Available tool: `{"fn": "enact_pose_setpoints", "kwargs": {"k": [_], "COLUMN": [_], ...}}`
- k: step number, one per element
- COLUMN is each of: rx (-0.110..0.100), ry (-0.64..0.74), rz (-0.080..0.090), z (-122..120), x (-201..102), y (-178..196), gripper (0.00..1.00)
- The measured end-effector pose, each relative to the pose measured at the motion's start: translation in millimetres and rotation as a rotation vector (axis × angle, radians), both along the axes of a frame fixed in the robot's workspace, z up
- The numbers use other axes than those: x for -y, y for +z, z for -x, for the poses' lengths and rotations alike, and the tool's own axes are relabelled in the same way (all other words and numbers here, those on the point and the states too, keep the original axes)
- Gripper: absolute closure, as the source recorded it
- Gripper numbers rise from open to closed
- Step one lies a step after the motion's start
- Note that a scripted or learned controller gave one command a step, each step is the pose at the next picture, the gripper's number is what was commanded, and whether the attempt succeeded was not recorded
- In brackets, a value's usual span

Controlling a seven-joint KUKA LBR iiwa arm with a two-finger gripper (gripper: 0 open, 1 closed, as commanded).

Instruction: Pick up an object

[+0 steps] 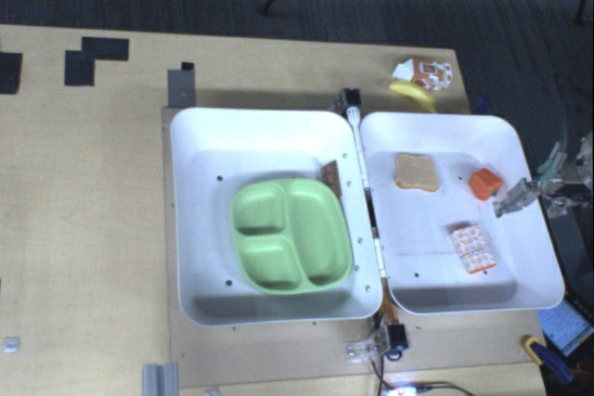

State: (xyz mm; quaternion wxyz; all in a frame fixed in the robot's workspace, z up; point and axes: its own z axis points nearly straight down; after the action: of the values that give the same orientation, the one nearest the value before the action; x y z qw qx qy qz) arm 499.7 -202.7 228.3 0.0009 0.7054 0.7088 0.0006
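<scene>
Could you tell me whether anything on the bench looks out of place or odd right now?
Yes: a yellow item with a small packet lies on the bench outside the bins, behind the right bin. A brown piece is also wedged between the green tray and the left bin's wall.

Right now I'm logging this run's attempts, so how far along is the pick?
Nothing looks picked yet. The toast slice, the orange piece and the patterned packet all lie on the right bin's floor, and the green tray sits in the left bin. In hand: the gripper is at the right bin's right rim, near the orange piece. Left: grasping and lifting.
</scene>
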Motion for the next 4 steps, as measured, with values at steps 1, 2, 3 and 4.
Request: {"fn": "enact_pose_setpoints", "kwargs": {"k": [1,2,3,4], "rx": [-0.003,0.003,0.007,0.005], "ry": [0.001,0.003,0.001,0.002], "rz": [-0.003,-0.001,-0.002,0.001], "z": [-43.3,-45.0,-115.6,-170.5], "x": [1.7,1.9,-110.0,-80.2], "y": [-135.4,-123.9,-140.9,-41.6], "gripper": [0.00,1.00,1.00,1.00]}}
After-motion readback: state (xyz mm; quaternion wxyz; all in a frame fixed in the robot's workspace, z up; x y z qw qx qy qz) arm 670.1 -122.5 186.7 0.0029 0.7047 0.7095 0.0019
